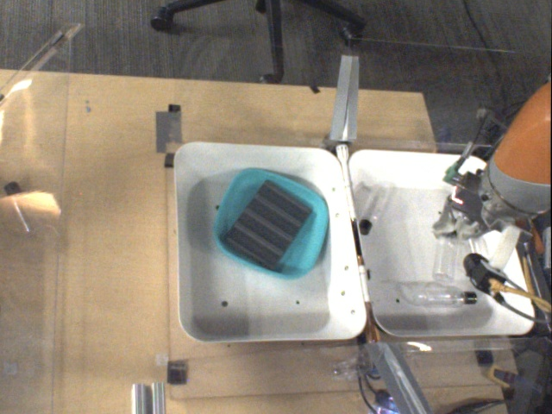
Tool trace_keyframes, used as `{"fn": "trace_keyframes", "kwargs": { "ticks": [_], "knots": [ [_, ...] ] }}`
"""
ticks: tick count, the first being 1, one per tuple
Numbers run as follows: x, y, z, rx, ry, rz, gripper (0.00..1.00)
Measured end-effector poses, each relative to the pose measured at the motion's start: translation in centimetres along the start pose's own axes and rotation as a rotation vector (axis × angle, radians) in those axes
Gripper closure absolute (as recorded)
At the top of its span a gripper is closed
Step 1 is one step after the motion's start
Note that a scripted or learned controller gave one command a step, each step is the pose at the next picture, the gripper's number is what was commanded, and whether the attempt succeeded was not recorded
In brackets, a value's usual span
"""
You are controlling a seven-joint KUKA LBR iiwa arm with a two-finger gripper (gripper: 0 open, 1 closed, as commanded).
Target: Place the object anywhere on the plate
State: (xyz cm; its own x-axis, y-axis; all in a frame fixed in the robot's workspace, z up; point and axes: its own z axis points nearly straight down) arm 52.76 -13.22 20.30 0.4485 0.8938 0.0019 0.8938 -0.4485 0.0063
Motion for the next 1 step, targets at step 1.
{"fn": "trace_keyframes", "kwargs": {
  "ticks": [1],
  "knots": [
    [0.00,0.00,0.00,0.000,0.000,0.000,0.00]
  ]
}}
